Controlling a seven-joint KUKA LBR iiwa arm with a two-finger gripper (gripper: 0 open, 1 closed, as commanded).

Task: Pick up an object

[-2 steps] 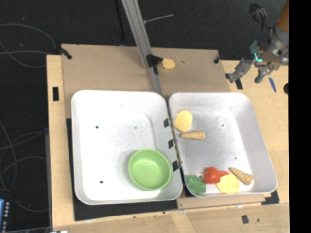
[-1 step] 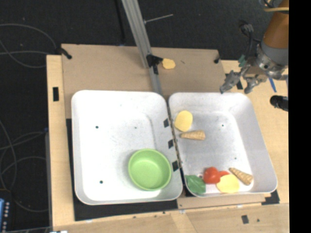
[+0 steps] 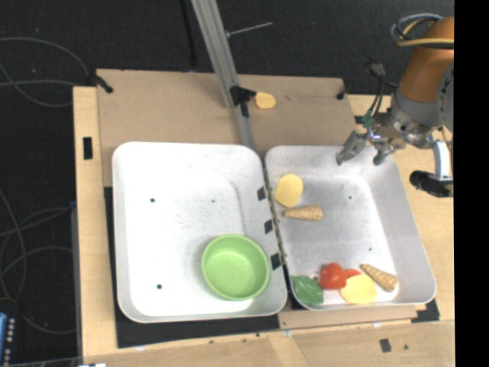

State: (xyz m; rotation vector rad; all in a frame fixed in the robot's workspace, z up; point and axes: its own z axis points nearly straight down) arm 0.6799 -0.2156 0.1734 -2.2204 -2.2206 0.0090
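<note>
The bench (image 3: 176, 113) is a tan board with a bare strip along its far side. Two shallow white bins sit directly on it, side by side and touching along their inner edges: the left bin (image 3: 153, 174) and the right bin (image 3: 397, 228). A small yellow piece (image 3: 265, 100) lies on the bare board behind the bins (just beside the foot of a slanted metal post (image 3: 218, 44) that rises from the bench there).
</note>
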